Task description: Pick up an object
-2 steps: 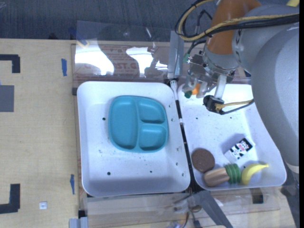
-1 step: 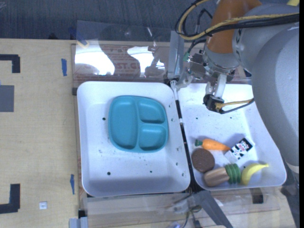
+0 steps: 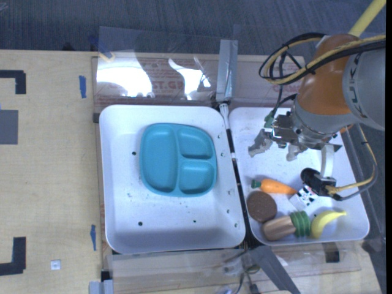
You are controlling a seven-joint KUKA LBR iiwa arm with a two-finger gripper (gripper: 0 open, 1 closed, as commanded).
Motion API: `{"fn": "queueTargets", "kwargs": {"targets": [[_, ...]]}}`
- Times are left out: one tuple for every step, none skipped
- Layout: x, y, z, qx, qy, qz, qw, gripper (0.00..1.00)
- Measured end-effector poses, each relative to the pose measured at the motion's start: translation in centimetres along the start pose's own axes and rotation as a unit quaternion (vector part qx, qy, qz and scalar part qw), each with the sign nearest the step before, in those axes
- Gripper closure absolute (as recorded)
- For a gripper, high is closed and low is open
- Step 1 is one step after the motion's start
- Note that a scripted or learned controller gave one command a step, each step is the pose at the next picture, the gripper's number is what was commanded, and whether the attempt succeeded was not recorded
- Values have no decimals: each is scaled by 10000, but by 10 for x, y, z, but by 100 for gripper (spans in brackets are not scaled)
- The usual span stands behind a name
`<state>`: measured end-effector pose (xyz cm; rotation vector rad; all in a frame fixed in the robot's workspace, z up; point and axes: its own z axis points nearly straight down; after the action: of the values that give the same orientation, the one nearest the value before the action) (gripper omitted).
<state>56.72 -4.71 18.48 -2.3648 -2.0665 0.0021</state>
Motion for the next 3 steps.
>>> {"fn": "queueTargets", "kwargs": {"targets": [[-45, -33, 0, 1, 0, -310, 9995, 0], [-63, -43, 94, -78, -7, -1374, 9905, 0], [-63, -42, 85, -96, -5, -1367, 9906, 100]]}}
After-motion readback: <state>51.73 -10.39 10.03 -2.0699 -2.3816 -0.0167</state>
